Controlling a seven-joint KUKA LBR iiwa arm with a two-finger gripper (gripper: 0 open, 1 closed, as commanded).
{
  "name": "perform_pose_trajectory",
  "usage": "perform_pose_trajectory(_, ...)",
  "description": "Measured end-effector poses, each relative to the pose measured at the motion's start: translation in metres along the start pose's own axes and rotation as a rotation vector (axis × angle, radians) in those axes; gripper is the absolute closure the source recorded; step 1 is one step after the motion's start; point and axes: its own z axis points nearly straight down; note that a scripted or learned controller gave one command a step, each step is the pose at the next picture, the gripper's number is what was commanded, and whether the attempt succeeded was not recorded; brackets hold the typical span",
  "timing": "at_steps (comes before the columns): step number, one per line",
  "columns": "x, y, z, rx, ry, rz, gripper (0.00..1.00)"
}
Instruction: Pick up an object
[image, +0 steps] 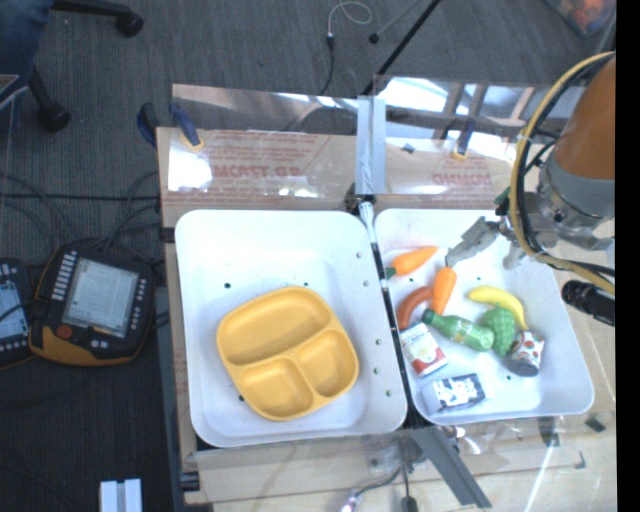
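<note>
The right bin (560, 400) holds several items. Two orange carrots (412, 261) (443, 288) lie at its upper left, with a red sausage-like piece (409, 306) beside them. A green bottle (458, 330) lies across the middle, next to a banana (497, 299), a broccoli (502, 325) and a small can (526, 350). A white carton (424, 351) and a dark blue packet (458, 390) sit near the front. My gripper (482, 256) hangs over the bin's upper middle, above the carrots and the banana. It is open, with nothing between its fingers (466, 244).
The left bin (200, 260) bears a yellow divided plate (288, 352). A yellow cable (530, 150) loops along the arm at the right. A teach pendant (95, 300) lies on the floor at the left, off the bench.
</note>
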Motion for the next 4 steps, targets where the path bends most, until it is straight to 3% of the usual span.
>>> perform_pose_trajectory(1,-0.019,0.004,0.166,0.001,0.002,0.009,0.00)
perform_pose_trajectory(2,-0.003,0.023,0.186,-0.021,-0.022,-0.103,0.00)
perform_pose_trajectory(3,-0.005,0.019,0.185,-0.032,-0.028,-0.269,0.00)
perform_pose_trajectory(4,-0.003,0.019,0.179,-0.026,-0.019,-0.269,1.00)
